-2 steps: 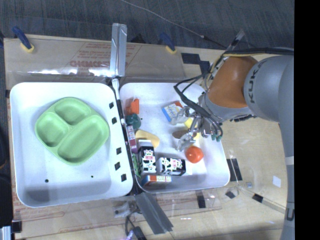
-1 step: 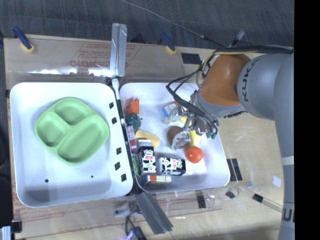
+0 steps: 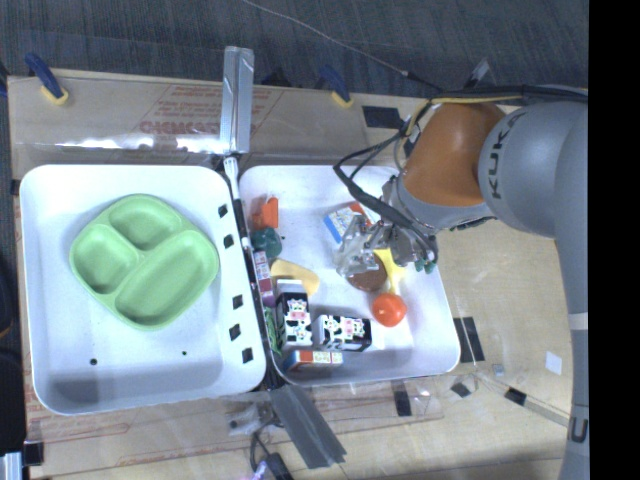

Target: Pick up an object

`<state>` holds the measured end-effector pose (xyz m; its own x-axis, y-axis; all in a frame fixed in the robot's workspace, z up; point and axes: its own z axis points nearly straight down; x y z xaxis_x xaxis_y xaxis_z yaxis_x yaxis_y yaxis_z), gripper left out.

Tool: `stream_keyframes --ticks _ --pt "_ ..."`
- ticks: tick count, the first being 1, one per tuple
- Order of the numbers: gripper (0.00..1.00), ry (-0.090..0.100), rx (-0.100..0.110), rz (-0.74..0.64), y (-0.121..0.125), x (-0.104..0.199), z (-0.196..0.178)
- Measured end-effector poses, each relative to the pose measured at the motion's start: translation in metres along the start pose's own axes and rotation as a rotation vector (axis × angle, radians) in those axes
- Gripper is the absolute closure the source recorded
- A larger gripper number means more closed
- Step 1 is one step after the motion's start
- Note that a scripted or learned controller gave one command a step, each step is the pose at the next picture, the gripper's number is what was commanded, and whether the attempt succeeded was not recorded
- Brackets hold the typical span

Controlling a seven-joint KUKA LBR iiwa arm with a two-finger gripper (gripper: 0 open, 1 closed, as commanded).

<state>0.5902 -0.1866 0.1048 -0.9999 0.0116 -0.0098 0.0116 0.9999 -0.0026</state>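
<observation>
My gripper (image 3: pixel 358 251) hangs low over the right part of the right bin (image 3: pixel 432 340), reaching in from the right under the orange wrist band. Directly below it lies a brown round object (image 3: pixel 368 279), partly covered by the gripper. A yellow piece (image 3: pixel 389 264) sits just to its right. A blue and white packet (image 3: pixel 340 220) lies right behind the gripper. A red tomato-like ball (image 3: pixel 389 310) rests a little in front of it. I see nothing clearly held.
Along the right bin's left wall lie an orange piece (image 3: pixel 267 210), a teal piece (image 3: pixel 265 239), a yellow banana (image 3: pixel 296 274) and two cow-patterned boxes (image 3: pixel 293 320) (image 3: pixel 343 330). The left bin (image 3: pixel 60 378) bears a green divided plate (image 3: pixel 144 258).
</observation>
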Motion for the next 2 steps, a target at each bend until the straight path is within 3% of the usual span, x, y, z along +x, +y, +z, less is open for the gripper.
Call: stream_keyframes --ticks 1,2 --pt "1.0 0.001 0.001 0.255 -0.014 -0.018 -0.112" --pt "1.0 0.005 0.0 0.37 0.002 -0.053 -0.149"
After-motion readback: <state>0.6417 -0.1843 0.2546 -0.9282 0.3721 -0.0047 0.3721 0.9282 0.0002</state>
